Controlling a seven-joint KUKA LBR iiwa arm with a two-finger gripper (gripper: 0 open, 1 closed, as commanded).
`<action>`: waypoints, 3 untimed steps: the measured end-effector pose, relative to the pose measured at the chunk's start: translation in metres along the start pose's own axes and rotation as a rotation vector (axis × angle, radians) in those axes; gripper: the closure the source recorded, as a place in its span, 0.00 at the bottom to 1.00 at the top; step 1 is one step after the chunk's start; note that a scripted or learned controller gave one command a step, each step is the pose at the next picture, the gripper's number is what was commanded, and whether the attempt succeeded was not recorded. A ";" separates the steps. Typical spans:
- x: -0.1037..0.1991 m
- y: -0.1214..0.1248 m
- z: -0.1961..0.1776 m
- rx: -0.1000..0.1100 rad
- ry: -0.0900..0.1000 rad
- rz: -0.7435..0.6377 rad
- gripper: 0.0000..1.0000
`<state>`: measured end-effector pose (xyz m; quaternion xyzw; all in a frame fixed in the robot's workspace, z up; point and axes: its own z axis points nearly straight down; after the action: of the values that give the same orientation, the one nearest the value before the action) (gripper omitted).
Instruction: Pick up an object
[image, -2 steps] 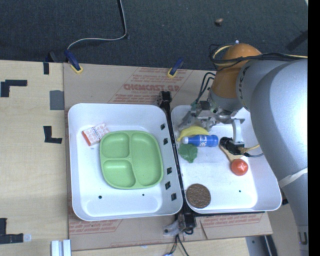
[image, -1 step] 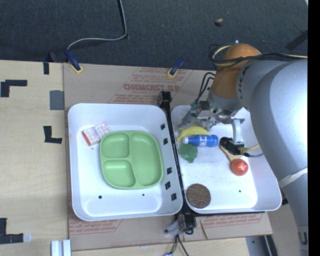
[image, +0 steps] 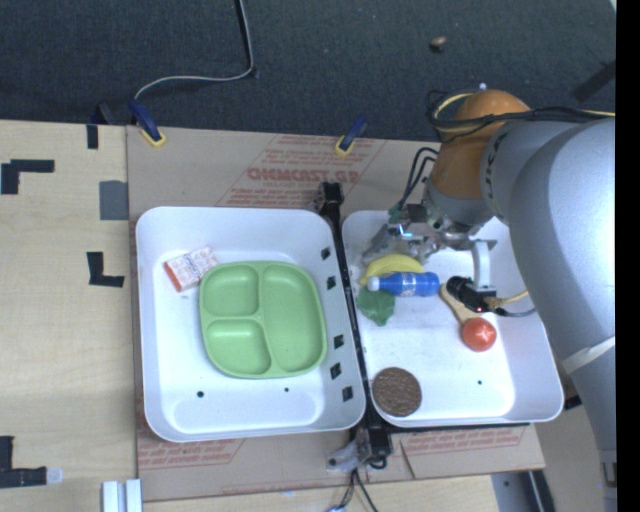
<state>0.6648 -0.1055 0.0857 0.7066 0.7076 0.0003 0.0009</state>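
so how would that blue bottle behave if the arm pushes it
The bottle lies on its side, so it would probably roll rather than slide. It looks like small plastic, likely light. The banana touching it might block rolling that way.

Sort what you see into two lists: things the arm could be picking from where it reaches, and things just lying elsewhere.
Job, right bin: hand, banana, blue bottle, green scrap, red ball, brown disc.

Lying about, left bin: green tray, small packet.
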 end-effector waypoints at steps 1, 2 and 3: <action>0.009 0.004 0.000 0.000 0.000 0.000 0.00; 0.005 0.004 0.000 0.000 0.000 0.000 0.00; 0.001 0.004 0.000 0.000 0.000 0.000 0.00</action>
<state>0.6689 -0.1040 0.0856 0.7065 0.7077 0.0004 0.0009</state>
